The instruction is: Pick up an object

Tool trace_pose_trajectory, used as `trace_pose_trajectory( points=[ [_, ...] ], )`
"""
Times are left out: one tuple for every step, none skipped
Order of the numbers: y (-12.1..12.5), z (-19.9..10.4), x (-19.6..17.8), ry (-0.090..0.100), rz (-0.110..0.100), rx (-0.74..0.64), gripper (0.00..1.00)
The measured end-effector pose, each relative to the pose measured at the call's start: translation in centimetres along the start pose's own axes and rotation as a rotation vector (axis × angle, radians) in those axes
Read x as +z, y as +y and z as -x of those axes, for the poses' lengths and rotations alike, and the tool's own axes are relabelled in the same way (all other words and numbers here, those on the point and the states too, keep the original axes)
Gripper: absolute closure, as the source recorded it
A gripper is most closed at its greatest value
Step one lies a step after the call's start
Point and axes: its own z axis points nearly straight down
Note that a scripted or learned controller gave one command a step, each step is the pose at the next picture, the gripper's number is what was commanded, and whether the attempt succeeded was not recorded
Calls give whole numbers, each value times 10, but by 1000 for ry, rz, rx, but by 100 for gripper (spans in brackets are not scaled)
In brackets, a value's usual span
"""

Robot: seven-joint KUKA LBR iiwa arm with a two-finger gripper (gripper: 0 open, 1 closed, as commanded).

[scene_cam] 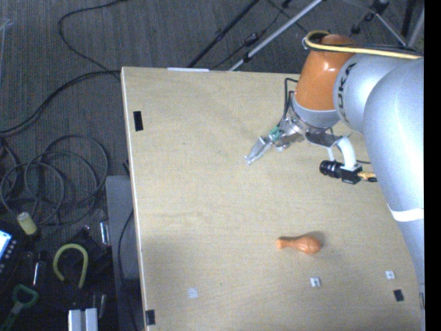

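One orange pear-shaped object (300, 243) lies on the tan board (207, 205), well apart from the gripper (256, 153), whose finger spread cannot be told; approach stage, calling next for travel toward it.

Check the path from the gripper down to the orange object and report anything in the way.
Nothing visible stands in the way. The gripper sits over bare board, and the orange object lies alone lower on the board, slightly to the right in the camera view. Only plain surface shows between them.
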Motion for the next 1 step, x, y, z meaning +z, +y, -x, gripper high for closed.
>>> trace_pose_trajectory(
  points=[
    [-12, 28, -2, -5, -1, -444, 0]
  ],
)
